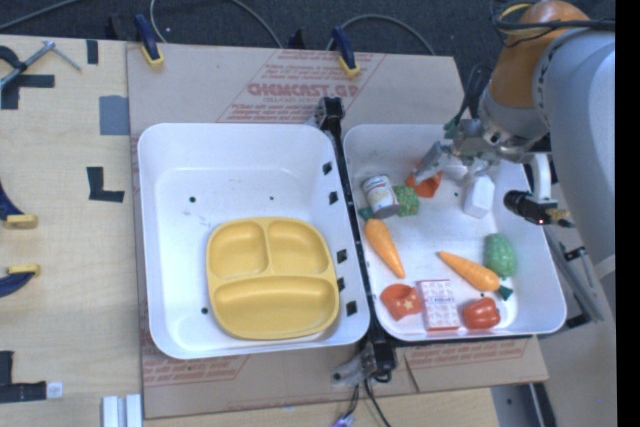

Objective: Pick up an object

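Note:
My gripper (452, 185) hangs over the back of the right bin (555, 300), open, its fingers spread apart. The left fingertip (432, 167) rests by a small orange-red piece (427, 184); the white right finger (478, 196) points down at bare bin floor. Nothing sits between the fingers. Just left of the gripper are a small tin can (377, 193) and a green broccoli piece (407, 202). Farther forward lie two carrots (385, 247) (468, 270), a green vegetable (500, 253), a red tomato (400, 299), a red-and-white box (437, 303) and another red item (481, 313).
The left bin (165, 165) holds a yellow divided plate (272, 277). A black divider clip (330, 115) sits where the bins meet. Cables and blue clamps (148, 40) lie at the bench's back edge. The arm's orange band (520, 65) rises at the right.

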`<state>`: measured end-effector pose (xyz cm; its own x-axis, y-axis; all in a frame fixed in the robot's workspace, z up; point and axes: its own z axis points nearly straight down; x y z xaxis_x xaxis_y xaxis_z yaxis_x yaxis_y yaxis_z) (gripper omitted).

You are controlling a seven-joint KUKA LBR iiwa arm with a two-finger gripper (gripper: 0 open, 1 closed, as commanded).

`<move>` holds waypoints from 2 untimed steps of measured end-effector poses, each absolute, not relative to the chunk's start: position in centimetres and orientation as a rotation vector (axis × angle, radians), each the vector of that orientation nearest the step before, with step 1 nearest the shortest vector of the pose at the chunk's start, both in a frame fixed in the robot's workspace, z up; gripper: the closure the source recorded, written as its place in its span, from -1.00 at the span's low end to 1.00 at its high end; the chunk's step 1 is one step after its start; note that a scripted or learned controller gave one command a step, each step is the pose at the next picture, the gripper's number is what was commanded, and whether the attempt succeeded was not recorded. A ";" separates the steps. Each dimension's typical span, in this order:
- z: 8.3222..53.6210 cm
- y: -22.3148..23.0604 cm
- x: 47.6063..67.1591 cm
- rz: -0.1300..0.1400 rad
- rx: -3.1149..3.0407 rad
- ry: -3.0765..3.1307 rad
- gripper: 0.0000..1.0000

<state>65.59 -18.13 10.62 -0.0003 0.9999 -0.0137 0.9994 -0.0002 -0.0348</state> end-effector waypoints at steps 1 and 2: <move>8.6 -13.5 66.5 -0.001 -2.220 -2.225 -1.00; 9.6 -13.6 66.5 0.002 -2.221 -2.228 1.00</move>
